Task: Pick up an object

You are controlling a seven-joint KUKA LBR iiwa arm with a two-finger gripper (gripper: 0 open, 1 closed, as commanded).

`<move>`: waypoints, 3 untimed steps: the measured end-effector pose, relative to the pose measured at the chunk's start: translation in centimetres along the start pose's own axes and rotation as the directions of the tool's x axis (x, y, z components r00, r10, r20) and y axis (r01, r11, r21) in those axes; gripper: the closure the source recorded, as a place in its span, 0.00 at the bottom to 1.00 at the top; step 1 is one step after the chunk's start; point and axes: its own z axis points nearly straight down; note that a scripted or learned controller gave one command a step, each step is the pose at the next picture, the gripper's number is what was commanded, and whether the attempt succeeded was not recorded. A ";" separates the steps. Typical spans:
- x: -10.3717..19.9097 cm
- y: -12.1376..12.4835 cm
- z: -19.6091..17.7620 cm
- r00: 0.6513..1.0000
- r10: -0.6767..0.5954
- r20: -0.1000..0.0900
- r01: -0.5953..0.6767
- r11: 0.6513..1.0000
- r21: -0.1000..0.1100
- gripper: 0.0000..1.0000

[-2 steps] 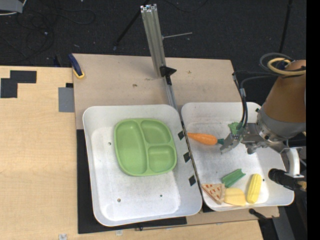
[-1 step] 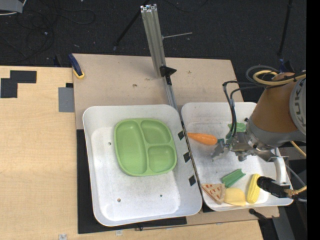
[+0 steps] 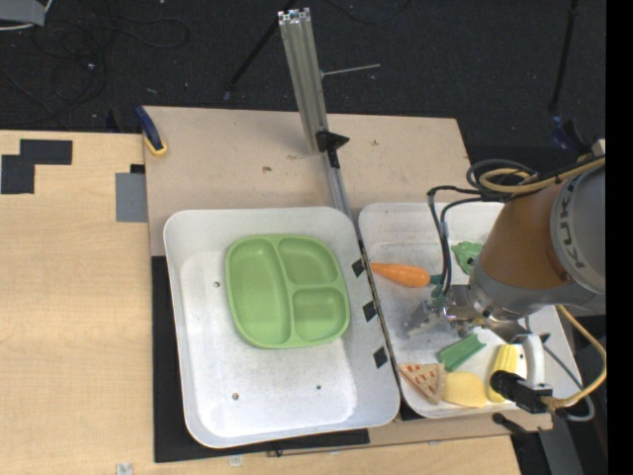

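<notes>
The bench [image 3: 69, 305] is pale wood on a dark floor. In the right bin [image 3: 381, 228], a pizza slice [image 3: 423, 378] and yellow piece [image 3: 467, 391] lie at the near edge, a green block [image 3: 461, 351] just behind. The gripper [image 3: 427, 317] hangs mid-bin, spread and holding nothing, a carrot [image 3: 400, 274] just beyond. The left bin [image 3: 198, 384] holds a green plate [image 3: 288, 290]. A metal post [image 3: 308, 82] rises at the far edge.

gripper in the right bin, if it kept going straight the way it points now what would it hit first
The gripper points down and toward the left of the right bin. Going straight on, it would most likely meet that bin's bare white floor just below the orange carrot, though depth is hard to judge from this one slanted view.
</notes>
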 end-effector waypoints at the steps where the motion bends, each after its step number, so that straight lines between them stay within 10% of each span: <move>1: 0.0 0.2 1.5 1.000 0.001 0.000 -0.001 1.000 -0.009 0.00; 2: -0.1 0.4 0.3 1.000 0.004 -0.001 -0.004 1.000 -0.017 1.00; 3: 0.6 0.6 -4.2 1.000 -0.002 0.002 0.003 1.000 -0.011 1.00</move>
